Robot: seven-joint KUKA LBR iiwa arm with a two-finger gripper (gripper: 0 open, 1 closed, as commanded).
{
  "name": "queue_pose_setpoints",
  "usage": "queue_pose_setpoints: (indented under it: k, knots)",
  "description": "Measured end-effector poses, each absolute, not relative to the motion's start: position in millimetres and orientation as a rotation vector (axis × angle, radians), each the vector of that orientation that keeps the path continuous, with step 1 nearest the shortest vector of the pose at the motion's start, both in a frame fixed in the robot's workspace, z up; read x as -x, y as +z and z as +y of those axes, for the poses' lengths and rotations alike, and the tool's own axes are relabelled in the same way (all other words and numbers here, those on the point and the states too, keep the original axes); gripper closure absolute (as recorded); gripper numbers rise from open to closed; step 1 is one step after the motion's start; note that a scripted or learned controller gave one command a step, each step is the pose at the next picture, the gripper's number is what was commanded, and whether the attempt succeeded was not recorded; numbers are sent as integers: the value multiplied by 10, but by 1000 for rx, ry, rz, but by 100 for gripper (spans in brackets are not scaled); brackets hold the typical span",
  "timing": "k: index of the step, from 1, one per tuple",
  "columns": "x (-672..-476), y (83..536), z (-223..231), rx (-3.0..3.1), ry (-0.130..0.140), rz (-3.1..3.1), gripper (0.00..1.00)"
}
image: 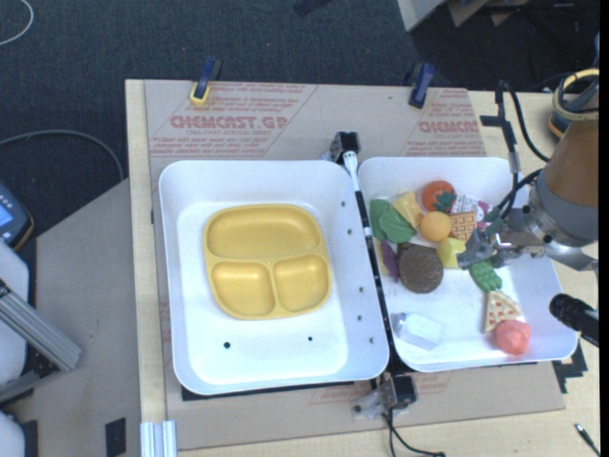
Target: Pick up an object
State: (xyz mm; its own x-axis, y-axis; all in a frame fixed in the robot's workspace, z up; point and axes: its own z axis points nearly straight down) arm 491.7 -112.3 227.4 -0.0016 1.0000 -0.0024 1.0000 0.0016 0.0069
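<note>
Yellow divided tray (267, 260) in left bin (181, 255); toy food (420, 268) in right bin (457, 350)

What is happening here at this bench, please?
A grey robot arm with an orange band reaches in from the right over the right bin, which holds a pile of toy food. Its gripper is low among the pieces, near a green item and a yellow one; nothing is visibly lifted yet. The left bin holds a yellow divided plate.

"CHEMCAST GP" on brown board (233, 122)
</note>
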Motion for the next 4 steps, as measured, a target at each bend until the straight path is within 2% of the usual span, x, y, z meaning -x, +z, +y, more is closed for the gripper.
queue_pose_setpoints:
  k: [1, 2, 3, 4]
  knots:
    - [-5466, 2323, -885, -2212, 6, 2223, 100]
    - [-5993, 2195, -835, -2214, 4, 2221, 100]
    - [-6402, 2151, -670, -2214, 6, 2221, 100]
    - [-6407, 2312, -619, -2216, 5, 2220, 100]
